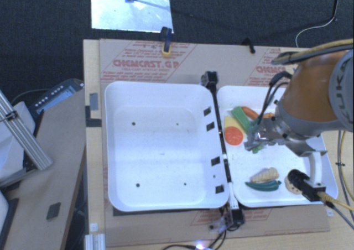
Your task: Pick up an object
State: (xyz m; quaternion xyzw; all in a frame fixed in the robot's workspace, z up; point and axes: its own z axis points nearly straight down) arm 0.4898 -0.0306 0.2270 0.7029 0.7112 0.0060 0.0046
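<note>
1. The grey arm with an orange band (315, 97) reaches in from 3 o'clock, and its gripper (254, 144) hangs low over the middle of the right shallow white bin (242, 163); from this slant it cannot be told whether the gripper is open or closed, and nothing is seen held in it
2. The nearest candidate is the rounded red and yellow plastic toy food (233, 134), just beside the gripper at about 10 o'clock; its long axis runs roughly from 11 to 5 o'clock, yellow end farther and red end nearer
3. The long green plastic toy vegetable (241, 116) lies at about 11 o'clock from the gripper, its axis from 10 to 4 o'clock, and the slim orange toy piece (250, 112) lies close along its far side
4. The pale yellow corn-like toy (264, 175) lies near, at about 5 o'clock from the gripper, with the dark green curved toy pod (264, 186) touching its near side; both run from 9 to 3 o'clock
5. The left shallow white bin (160, 149) shows bare floor
6. Judged from this, a short shift toward 10 o'clock would put the gripper over the red and yellow piece, though the crowding green vegetable could get in the way
</note>
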